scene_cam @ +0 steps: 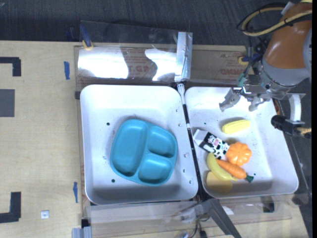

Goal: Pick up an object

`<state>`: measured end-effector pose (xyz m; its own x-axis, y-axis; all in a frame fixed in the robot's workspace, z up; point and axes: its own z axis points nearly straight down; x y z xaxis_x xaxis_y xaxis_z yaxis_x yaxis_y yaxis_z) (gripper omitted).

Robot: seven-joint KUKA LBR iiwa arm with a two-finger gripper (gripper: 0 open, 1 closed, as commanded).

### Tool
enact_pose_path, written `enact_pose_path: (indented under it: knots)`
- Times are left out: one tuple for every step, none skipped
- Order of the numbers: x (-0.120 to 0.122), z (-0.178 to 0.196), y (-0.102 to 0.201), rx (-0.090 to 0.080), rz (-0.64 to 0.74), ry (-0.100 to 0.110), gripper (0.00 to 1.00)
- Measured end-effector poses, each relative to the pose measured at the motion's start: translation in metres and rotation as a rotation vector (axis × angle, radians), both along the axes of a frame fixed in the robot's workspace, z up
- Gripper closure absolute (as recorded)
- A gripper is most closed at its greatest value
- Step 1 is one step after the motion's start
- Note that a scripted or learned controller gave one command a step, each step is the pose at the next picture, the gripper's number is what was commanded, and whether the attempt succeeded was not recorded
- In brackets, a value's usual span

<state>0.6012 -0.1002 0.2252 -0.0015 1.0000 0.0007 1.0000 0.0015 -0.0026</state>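
Hovering spread-fingered, holding nothing, gripper above right bin, near its back wall. Just below, apart from it, corn; farther forward, clustered: pumpkin, carrot, banana, cow-patterned block. In left bin, blue tray.

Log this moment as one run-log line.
end effector: open, empty, above right bin | nearest: corn cob | left bin: blue divided plate | pick: not yet done

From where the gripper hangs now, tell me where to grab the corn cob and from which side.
Grip the corn cob across its narrow middle, coming straight down from above. It lies flat on the right bin, long axis roughly left to right, apart from the pumpkin and the rest of the pile, so its long sides look free. The gripper, fingers spread, hangs just above it.
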Motion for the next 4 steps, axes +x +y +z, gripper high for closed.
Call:
enact_pose_path:
  knots:
    - [-0.022,-0.093,-0.037,0.002,0.237,0.003,0.00]
    - [0.019,-0.137,-0.077,-0.003,0.230,-0.006,0.00]
    - [0.021,-0.125,-0.076,-0.005,0.230,-0.013,1.00]
    - [-0.038,-0.011,-0.034,-0.003,0.231,-0.013,1.00]
